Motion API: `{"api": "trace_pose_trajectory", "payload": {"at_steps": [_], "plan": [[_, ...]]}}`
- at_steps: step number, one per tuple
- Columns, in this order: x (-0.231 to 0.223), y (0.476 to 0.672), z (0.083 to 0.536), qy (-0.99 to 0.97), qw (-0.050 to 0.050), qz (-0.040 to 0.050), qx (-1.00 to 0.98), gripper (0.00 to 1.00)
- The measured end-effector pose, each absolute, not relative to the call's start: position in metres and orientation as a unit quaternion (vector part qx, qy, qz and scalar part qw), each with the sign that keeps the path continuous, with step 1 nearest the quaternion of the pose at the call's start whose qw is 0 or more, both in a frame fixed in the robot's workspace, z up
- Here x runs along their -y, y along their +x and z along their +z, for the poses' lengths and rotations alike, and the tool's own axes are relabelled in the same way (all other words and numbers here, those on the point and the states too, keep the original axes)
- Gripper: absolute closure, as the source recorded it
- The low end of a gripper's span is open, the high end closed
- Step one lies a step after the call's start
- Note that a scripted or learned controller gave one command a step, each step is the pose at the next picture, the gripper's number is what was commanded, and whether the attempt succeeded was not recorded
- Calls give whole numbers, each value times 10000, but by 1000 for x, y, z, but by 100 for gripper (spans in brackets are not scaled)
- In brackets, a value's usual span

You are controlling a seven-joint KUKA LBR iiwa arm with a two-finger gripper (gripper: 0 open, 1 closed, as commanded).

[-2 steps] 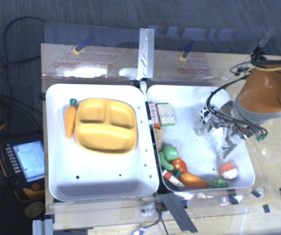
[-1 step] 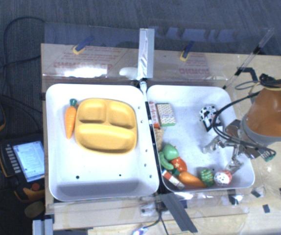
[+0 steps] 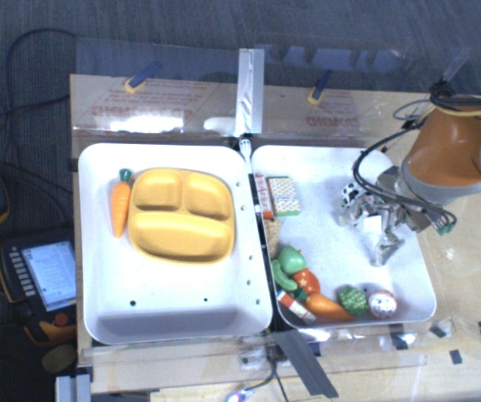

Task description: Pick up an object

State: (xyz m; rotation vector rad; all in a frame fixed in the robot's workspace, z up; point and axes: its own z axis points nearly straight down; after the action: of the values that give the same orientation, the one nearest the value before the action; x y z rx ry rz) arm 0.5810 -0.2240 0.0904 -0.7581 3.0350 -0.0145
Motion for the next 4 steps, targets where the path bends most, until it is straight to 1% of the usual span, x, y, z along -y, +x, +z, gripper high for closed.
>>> {"api": "trace_pose_trajectory", "payload": {"at_steps": [1, 2, 3, 4], "plan": [[223, 499, 91, -2712, 59, -37, -9625, 0], [224, 566, 90, -3275, 48, -40, -9448, 0], [224, 578, 90, -3826, 33, -31, -9239, 0], [220, 570, 91, -4392, 38, -16, -8984, 0]]}}
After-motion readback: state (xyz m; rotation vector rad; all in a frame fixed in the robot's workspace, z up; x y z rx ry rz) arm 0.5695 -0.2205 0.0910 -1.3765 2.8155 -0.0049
